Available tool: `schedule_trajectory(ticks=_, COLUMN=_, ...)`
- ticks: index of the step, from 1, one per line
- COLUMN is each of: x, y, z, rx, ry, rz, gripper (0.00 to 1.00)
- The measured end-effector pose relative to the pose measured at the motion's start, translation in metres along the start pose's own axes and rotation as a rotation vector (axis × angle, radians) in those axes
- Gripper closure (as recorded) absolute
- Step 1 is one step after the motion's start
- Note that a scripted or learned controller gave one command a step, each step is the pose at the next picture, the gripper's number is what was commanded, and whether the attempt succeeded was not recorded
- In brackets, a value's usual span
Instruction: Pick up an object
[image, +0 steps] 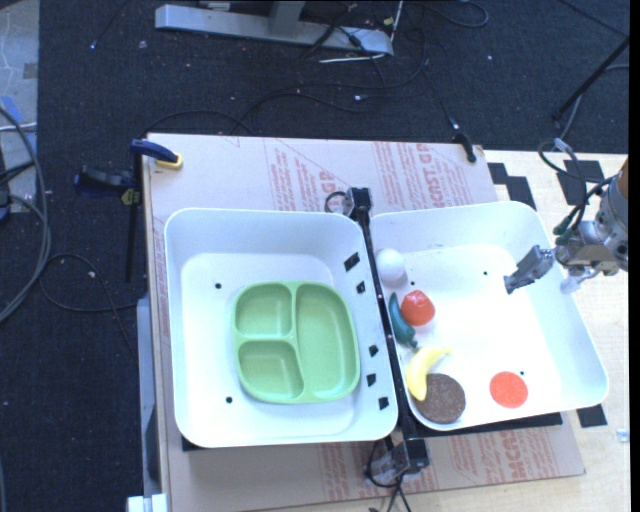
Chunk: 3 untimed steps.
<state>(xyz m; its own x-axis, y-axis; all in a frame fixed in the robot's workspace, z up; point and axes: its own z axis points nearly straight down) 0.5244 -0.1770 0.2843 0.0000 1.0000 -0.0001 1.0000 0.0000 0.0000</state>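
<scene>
sitting in the left bin (190, 300) is a green divided plate (296, 342). the right bin (560, 330) holds a white egg (390, 265), a red tomato (418, 308), a teal piece (400, 322), a banana (424, 370), a brown disc (441, 397) and an orange disc (509, 389) (well apart from the rest). the gripper (545, 268) hangs over that bin's right side, nothing between its fingers; how far they are parted i cannot tell.

Dark carpet (80, 60) with loose cables (40, 250)
</scene>
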Motion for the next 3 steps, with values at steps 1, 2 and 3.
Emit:
schedule_trajectory(ticks=1, x=0.005, y=0.071, z=-0.041, rx=-0.004, ry=-0.001, rz=-0.003, gripper=0.0)
schedule_trajectory(ticks=2, x=0.061, y=0.1, z=-0.074, rx=-0.003, ry=0.0, rz=-0.005, gripper=0.0)
schedule_trajectory(ticks=3, x=0.06, y=0.092, z=0.077, rx=0.013, ry=0.002, rz=0.0, gripper=0.0)
